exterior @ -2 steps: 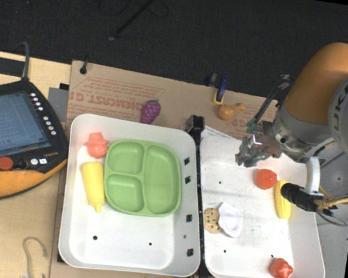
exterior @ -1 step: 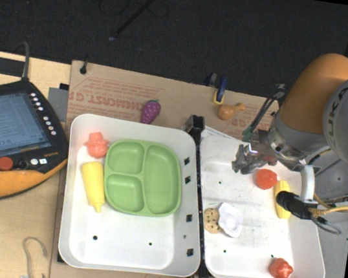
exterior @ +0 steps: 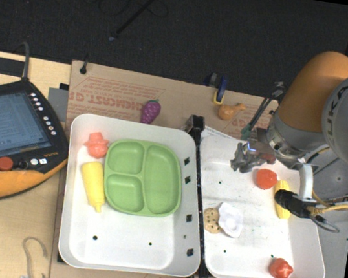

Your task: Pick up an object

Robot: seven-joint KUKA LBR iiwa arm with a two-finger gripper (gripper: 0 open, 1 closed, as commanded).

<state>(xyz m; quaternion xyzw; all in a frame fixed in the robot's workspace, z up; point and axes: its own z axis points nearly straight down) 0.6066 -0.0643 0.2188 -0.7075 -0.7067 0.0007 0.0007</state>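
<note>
My gripper [exterior: 244, 160] hangs over the back of the right bin [exterior: 251, 272], its dark fingers pointing down, with nothing visibly held. Just right of it lies an orange-red round object [exterior: 266, 178]. A yellow object [exterior: 281, 199] lies further right, partly behind a black cable piece. A white crumpled object [exterior: 232, 219] and a cookie [exterior: 212, 220] sit near the bin's middle left. A red strawberry-like object [exterior: 281, 268] rests in the front right corner.
The left bin [exterior: 118, 244] holds a green divided plate [exterior: 142, 178], a yellow bottle-shaped toy [exterior: 93, 184] and a pink toy [exterior: 96, 144]. Behind the bins lie a purple toy [exterior: 151, 110] and an orange duck [exterior: 231, 111]. A teach pendant [exterior: 11, 135] sits at left.
</note>
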